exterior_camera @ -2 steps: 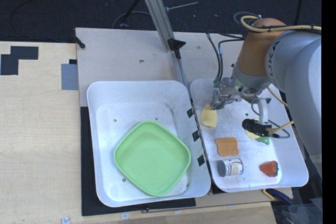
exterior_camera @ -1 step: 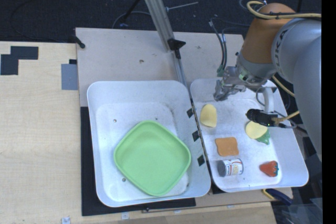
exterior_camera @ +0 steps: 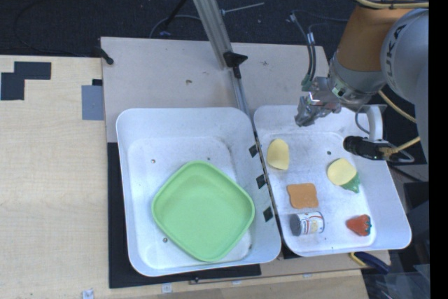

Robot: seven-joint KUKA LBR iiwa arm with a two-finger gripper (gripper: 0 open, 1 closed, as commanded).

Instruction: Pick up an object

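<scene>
Arm: your grey KUKA with the orange band comes in from the upper right of the frame and bends down toward the right bin (exterior_camera: 392,238).
Gripper: the gripper (exterior_camera: 306,115) sits over the top-left corner of that bin, above the bare white floor.
Fingers: pointing down with nothing between them that you could call a grab; how wide they are, honestly can't tell from this angle.
Closest object: the pale yellow piece (exterior_camera: 278,154), just below the gripper, near the bin's left wall.
Other stuff in the right bin: an orange square (exterior_camera: 302,196) mid-bin, a small can (exterior_camera: 307,223) lying on its side right below it, a yellow and green item (exterior_camera: 342,173) over to the right, and a red strawberry-looking thing (exterior_camera: 359,225) lower right. All sitting apart from each other.
Left bin: the left bin (exterior_camera: 136,129) holds a big light-green plate (exterior_camera: 203,210), lower centre.
</scene>
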